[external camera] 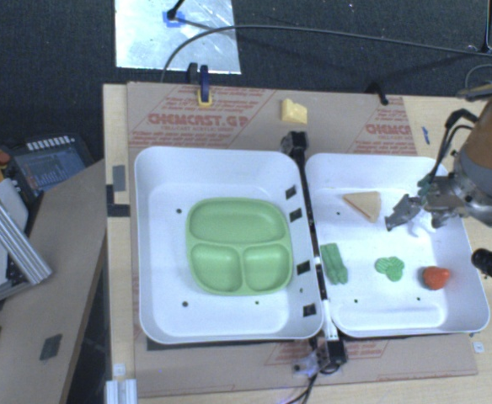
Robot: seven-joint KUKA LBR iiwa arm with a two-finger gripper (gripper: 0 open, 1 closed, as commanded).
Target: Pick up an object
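Over the right bin [461, 314], near its far right wall, we find the gripper [414, 210] hanging with its fingers [397, 217] spread and nothing between them. One dark tip points toward the bin's middle, the other sits closer to the wrist, and white bin floor shows in the gap.

Working outward from those tips, the nearest thing is the tan wedge [364, 204], which lies just beside the leading fingertip, toward the divider between the bins. Its long edge runs roughly across the bin, with the point aimed at the near side. We judge this the likeliest target, since the arm needs only a short shift toward the left bin [157, 310] and a descent.

Further toward the near rim lie three more candidates: a small green leafy piece [389, 267] almost straight below the fingers, a red-orange rounded piece [435, 277] beside it toward the right wall, and a green ridged block [334, 263] by the divider, its long axis running from far to near. All sit apart from one another.

A green sectioned plate [235, 246] rests in the left bin, well apart from the gripper. A yellow chunk [294, 111] lies on the worktop [254, 116] beyond both bins, out of easy reach in our view.
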